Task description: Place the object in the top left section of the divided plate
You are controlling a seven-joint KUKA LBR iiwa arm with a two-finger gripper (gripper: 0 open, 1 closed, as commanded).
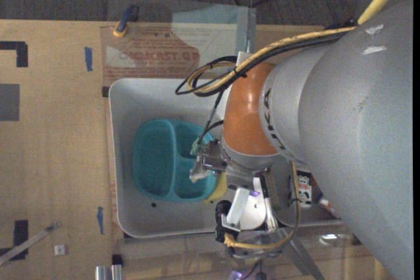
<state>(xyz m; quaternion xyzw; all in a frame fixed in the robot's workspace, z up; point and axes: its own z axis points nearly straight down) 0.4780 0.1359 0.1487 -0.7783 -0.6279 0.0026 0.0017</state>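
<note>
Grey arm (pixel 354 115) bulks over the right half of the camera view, nearest the lens, and hides much of the bench beneath it. Its orange band (pixel 246 118) sits just above the wrist, and a bundle of yellow and black cables (pixel 216 72) loops from the arm's upper side down past the band.

Below the band, the gripper (pixel 200 164) hangs over the right edge of the plate (pixel 154 160). Its metal end overlaps the plate's rim. Whether it is open or closed cannot be told, and nothing can be made out in its hold.

The plate is teal, with raised ridges dividing it into sections. It lies flat in the white bin (pixel 131 108), towards the bin's lower half. The sections that show hold nothing.

A yellow object (pixel 220 187) peeks out from under the wrist, just beside the plate's lower right rim. Most of it is covered, so its shape is unclear, as is whether it touches the plate.

Right of the wrist, a small black-and-white carton (pixel 303 187) stands partly hidden by the arm.

Above the bin lies a printed cardboard sheet (pixel 157 52) with a blue-and-yellow clamp (pixel 125 20) at its top left corner. Strips of blue tape (pixel 88 59) mark the wooden bench (pixel 52 160) to the left.
</note>
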